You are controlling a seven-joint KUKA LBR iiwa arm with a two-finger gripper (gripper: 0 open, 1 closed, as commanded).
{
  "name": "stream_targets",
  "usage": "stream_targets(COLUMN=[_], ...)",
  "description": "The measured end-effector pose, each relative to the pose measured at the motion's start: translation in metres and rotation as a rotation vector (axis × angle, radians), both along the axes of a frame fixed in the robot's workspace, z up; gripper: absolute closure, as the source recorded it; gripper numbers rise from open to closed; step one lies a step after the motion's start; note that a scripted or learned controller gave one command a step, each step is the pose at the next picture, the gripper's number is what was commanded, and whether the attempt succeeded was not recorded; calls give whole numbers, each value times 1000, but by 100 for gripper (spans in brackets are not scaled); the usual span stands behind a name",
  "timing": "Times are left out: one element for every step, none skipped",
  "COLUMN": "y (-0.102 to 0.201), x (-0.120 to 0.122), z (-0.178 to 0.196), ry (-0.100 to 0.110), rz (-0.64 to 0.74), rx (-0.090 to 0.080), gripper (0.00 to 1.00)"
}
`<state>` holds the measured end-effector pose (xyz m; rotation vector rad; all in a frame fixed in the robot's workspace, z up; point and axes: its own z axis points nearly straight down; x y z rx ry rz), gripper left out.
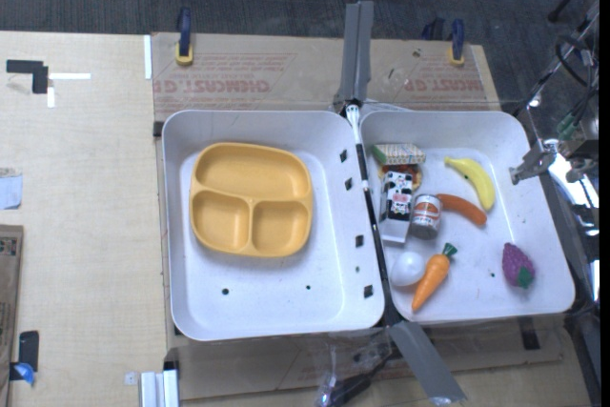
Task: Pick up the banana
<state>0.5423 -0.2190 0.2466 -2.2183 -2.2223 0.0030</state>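
Banana [476, 179] lies untouched at two o'clock in the right bin [545, 234]. I'm pre-reach; gripper [534, 165] waits at the rim, jaws' state unclear. Next: descend over it.

camera view: fixed overhead | slanted down | covers left bin [181, 205] and right bin [543, 234]

Yellow banana [475, 179], orange carrot [432, 277], purple grapes [518, 264], yellow-orange tray [252, 199].
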Motion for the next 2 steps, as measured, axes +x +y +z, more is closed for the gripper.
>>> stream_targets(y=[17, 17], x=[15, 15], z=[-42, -42], ry=[1, 0], rz=[2, 2], rx=[0, 0], gripper=[0, 0])
